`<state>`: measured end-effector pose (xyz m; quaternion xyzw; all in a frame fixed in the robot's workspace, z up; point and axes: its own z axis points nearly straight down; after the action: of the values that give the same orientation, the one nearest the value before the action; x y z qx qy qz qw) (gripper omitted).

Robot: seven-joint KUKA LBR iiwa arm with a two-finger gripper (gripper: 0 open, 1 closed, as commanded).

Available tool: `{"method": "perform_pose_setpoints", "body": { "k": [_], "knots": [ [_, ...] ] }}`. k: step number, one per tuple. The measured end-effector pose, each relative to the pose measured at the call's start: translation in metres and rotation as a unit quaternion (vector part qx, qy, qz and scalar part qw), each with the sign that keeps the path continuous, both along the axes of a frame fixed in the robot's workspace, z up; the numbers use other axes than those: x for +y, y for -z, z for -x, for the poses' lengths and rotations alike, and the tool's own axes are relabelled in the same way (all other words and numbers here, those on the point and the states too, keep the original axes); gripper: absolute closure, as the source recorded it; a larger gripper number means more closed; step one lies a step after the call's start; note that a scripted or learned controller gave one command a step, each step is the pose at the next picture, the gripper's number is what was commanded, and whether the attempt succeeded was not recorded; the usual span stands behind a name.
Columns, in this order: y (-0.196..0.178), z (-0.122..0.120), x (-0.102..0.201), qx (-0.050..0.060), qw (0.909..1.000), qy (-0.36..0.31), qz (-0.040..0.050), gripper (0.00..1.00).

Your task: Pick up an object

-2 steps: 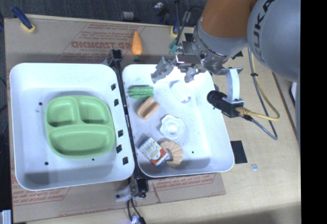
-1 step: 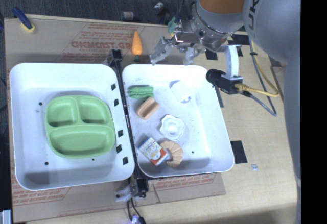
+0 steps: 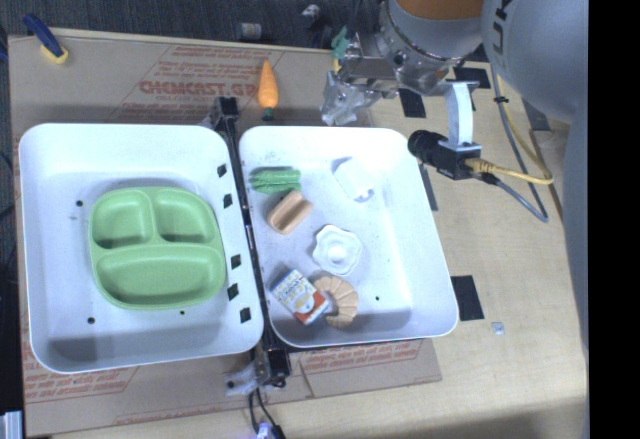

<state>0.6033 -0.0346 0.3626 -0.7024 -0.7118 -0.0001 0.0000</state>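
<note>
Cardboard-covered bench bearing two white bins. Left bin: a green divided plate. Right bin: a croissant and small carton near the front wall, a fried egg, a hot dog bun, a green pickle. The gripper hangs past the right bin's far rim; its state cannot be told. An orange carrot lies on the cardboard.

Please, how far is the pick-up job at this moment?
Nothing looks done yet. The gripper is above the right bin's far rim with nothing visible in it. The toy foods, such as the hot dog and fried egg, lie in the bin. Reaching, grasping and lifting remain.
</note>
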Motion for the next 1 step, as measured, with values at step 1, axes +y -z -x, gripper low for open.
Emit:
{"method": "perform_pose_setpoints", "body": {
  "k": [1],
  "knots": [
    [0.0682,0.0083,0.0622,0.002,1.0,0.003,0.0005,1.0]
  ]
}}
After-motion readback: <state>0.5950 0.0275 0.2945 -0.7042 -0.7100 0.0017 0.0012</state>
